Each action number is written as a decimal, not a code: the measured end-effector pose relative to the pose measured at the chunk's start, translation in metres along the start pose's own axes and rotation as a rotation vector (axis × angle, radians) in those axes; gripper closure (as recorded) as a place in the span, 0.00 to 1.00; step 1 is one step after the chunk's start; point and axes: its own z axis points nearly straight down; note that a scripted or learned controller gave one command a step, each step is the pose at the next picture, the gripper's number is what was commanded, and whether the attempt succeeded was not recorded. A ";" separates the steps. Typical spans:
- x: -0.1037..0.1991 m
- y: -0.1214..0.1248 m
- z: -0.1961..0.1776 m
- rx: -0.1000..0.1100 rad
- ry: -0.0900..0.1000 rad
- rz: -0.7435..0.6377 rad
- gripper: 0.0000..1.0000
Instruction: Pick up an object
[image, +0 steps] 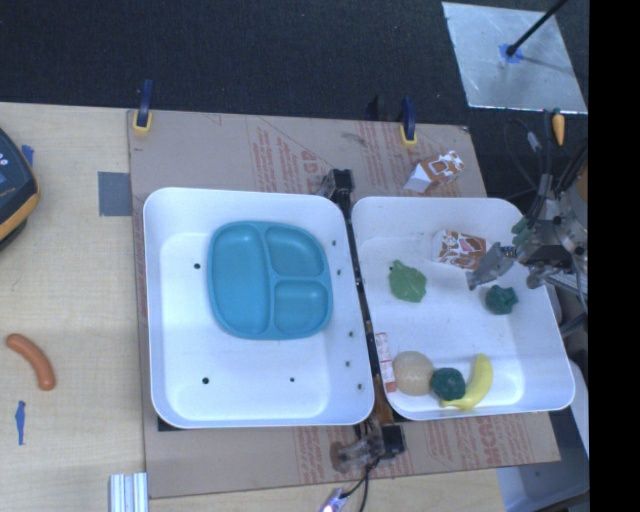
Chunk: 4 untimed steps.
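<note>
Camera view shows the arm low over the right bin (540, 395) from its right rim, wrist angled inward. Its gripper (497, 268) hangs with fingers spread, holding nothing, between a red-and-white packet (459, 247) and a dark green lump (500, 298) in that bin.

Two white bins (160, 300), one blue tray (268, 279), two snack packets (458, 247), three green pieces (407, 282), one banana (478, 381), one sausage (32, 361).

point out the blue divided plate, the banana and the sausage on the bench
blue divided plate (268, 279), camera view, on the ridge where its compartments meet
banana (479, 382), camera view, on the middle of its curved body
sausage (31, 360), camera view, midway along its length
</note>
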 end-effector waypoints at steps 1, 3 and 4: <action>-0.059 0.008 0.151 0.001 -0.001 0.001 0.00; 0.033 0.116 0.177 -0.001 -0.001 -0.001 0.00; 0.046 0.083 0.178 0.001 -0.001 0.001 0.00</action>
